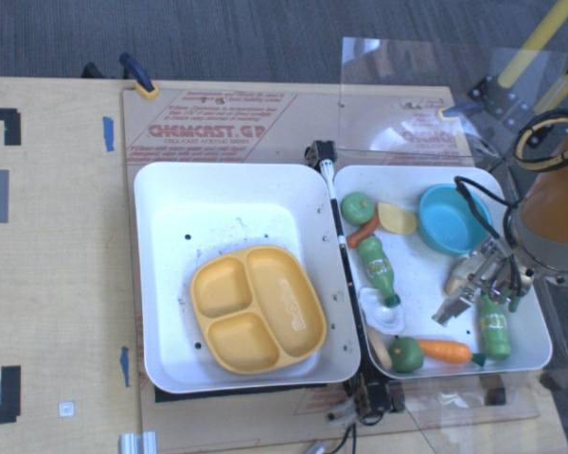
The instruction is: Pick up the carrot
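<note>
Looking down at a slant from the fixed camera, we see two shallow white bins side by side on a bench. The left bin [161, 216] holds a yellow divided plate [257, 307] with three compartments, lying toward its near edge.

The right bin [540, 348] is crowded. A blue bowl [452, 219] sits at its far side, with a pale yellow piece [397, 218] just beside it and a green round fruit [357, 207] farther left. A green bottle [379, 270] lies below these, running down the bin's left side. A second green bottle [495, 327] stands or leans near the right wall; we cannot tell which.

The carrot [445, 352] lies flat along the near edge of the right bin, orange, with its green leafy end [405, 354] to the left.

The arm reaches in from the right, its orange band [554, 206] above the wrist. The gripper [462, 296] hangs over the middle of the right bin, its metal fingers [452, 310] pointing down and to the left. They appear spread apart with nothing between them, though the glare makes this hard to confirm. The carrot lies below the gripper in the picture, toward the near edge, close to the fingertips but apart from them.
</note>
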`<move>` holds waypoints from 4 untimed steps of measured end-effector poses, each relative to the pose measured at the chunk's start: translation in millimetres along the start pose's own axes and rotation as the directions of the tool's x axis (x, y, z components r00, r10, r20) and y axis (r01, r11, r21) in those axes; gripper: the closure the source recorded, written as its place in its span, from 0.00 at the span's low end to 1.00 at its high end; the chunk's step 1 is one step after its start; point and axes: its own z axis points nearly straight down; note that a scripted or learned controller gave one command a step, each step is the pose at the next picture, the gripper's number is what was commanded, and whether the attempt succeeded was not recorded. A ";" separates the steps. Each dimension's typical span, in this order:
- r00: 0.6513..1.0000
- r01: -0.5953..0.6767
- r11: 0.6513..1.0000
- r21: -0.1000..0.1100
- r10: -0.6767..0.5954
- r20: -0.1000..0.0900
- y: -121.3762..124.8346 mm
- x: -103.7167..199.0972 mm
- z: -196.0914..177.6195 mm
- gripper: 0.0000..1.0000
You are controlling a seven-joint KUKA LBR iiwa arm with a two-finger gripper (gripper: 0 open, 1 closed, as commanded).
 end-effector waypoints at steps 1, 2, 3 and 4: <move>0.999 -0.048 0.999 0.000 0.048 -0.004 30.1 -58.5 86.7 0.00; 1.000 0.009 1.000 -0.002 -0.009 0.003 13.8 10.4 -32.3 0.00; 0.971 0.237 0.971 0.001 -0.237 -0.012 18.6 19.3 35.9 0.00; 0.894 0.447 0.894 -0.003 -0.447 0.032 28.3 12.2 56.8 0.00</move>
